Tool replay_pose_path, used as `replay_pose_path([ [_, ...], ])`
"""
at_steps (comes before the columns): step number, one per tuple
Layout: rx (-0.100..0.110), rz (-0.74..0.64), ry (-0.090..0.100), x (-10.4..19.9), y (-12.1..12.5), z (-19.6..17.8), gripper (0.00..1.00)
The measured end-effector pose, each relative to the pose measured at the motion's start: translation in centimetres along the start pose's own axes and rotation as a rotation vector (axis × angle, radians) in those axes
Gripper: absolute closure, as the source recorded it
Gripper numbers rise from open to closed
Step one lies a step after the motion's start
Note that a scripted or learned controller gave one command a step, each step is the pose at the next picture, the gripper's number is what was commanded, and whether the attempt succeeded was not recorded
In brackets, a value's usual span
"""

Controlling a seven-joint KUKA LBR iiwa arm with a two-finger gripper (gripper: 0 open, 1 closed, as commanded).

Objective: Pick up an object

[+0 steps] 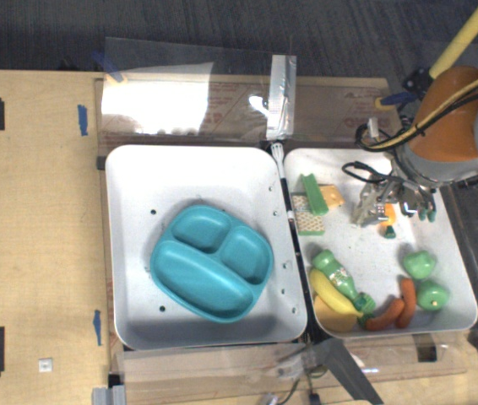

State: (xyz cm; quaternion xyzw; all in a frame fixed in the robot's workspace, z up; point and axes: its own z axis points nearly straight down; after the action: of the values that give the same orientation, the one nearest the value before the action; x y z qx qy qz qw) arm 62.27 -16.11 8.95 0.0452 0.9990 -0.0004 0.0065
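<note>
My gripper [377, 207] hangs low over the back middle of the right bin [463, 251], below the arm's orange band. A small orange piece [387, 215] with a green bit just under it lies right at the gripper's tip; whether it is held cannot be made out. Left of the gripper lie a green block [312, 194], a yellow-orange piece [332, 197] and a checkered pad [309, 224]. Toward the front are a green bottle [340, 281], a banana [332, 298], an orange carrot-like piece [393, 309] and two green round fruits [419, 264] [433, 295].
The left bin [129, 184] holds a teal divided plate [212, 261]. A ridge between the two bins runs just left of the green block. Black and yellow cables trail from the arm over the right bin's back right corner. Clear plastic sheeting lies behind the bins.
</note>
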Motion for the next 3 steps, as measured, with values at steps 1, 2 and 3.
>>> replay_pose_path([
  [1,0.000,-0.110,0.002,0.4,-1.3,0.0,0.00],
  [2,0.002,-0.196,0.003,3.8,-6.8,0.0,0.00],
  [3,-0.003,-0.457,0.000,12.9,-7.1,-0.2,0.00],
])
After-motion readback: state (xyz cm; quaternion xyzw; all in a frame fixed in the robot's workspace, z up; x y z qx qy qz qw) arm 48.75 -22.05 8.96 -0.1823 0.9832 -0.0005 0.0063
